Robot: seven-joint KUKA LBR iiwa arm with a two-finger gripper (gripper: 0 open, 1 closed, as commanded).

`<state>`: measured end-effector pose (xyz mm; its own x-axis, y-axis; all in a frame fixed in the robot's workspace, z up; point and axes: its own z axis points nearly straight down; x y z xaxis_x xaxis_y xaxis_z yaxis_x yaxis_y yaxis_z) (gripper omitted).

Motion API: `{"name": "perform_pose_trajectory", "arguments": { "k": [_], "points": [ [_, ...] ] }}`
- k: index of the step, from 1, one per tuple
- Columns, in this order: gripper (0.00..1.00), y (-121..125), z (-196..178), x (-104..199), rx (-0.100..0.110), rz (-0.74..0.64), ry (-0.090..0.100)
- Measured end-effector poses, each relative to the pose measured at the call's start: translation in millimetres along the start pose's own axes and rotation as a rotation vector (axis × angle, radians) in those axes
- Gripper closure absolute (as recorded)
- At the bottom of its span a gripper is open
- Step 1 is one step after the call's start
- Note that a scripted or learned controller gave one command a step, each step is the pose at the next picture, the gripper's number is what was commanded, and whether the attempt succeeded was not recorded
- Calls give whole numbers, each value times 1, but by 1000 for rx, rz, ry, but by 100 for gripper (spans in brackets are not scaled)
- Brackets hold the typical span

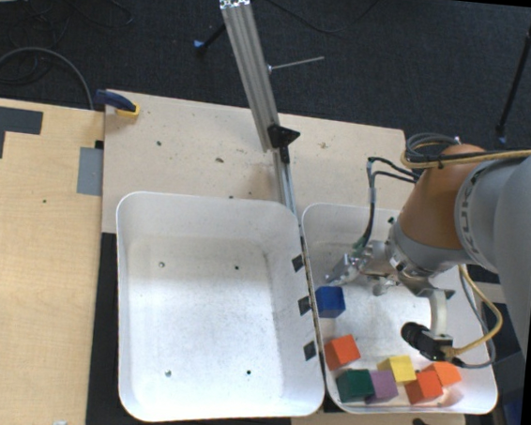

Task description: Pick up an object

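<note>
Gripper: I see the gripper (pixel 366 265) low in the right bin (pixel 482 395), just right of the blue cube (pixel 331 301); whether it grips anything I cannot tell.
Candidates: blue cube near the bin's left wall; orange cube (pixel 342 350), green cube (pixel 355 385), purple cube (pixel 383 384), yellow cube (pixel 402 367) and red-orange cube (pixel 431 380) clustered at the near edge.
Done: I judge nothing lifted yet.
Left: grasp and raise one cube.

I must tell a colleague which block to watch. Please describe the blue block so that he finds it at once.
Look at the right bin, the one the arm reaches into. The blue block lies by its left wall, just below the gripper. It is the one blue piece and sits alone, above the cluster of orange, green, purple and yellow blocks.
</note>
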<state>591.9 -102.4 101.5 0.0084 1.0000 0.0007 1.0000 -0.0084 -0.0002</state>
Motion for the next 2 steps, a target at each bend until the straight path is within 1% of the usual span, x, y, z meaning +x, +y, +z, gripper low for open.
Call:
{"name": "perform_pose_trajectory", "arguments": {
  "k": [1,2],
  "points": [
    [100,0,-10,-1,2,2,1],
    [0,-1,-9,-1,3,2,1]
  ]
}}
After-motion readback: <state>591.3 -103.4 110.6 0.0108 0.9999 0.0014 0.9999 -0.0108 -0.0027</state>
